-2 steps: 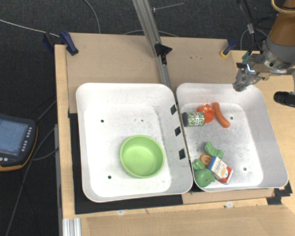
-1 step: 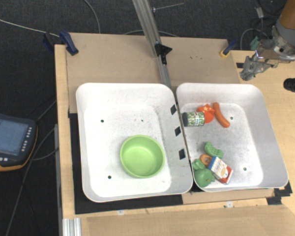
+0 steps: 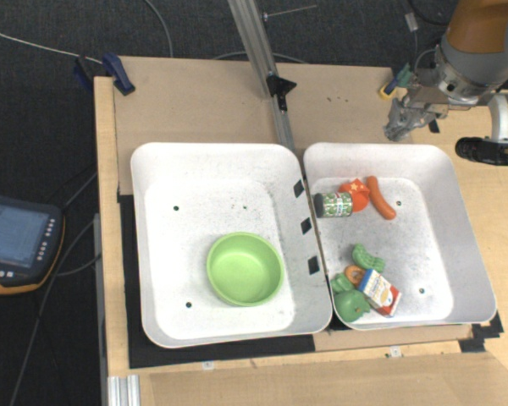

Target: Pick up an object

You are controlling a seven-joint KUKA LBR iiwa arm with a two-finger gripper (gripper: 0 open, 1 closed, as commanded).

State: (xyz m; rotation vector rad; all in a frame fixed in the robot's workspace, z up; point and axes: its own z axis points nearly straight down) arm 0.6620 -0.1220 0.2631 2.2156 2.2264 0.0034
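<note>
Right bin (image 3: 457,227) as landmark: beyond its far rim, gripper (image 3: 404,123) hovering over bare bench, apparently empty, finger gap unreadable, probably staging; beside it, green bowl (image 3: 244,268) in left bin (image 3: 152,227); inside, small bottle (image 3: 337,203) and orange sausage (image 3: 381,197) loose, candidates.

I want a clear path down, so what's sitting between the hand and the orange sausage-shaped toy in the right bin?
In the camera view, bare bench and the right bin's far rim separate the hand from the orange toy. No object lies on that stretch.
</note>
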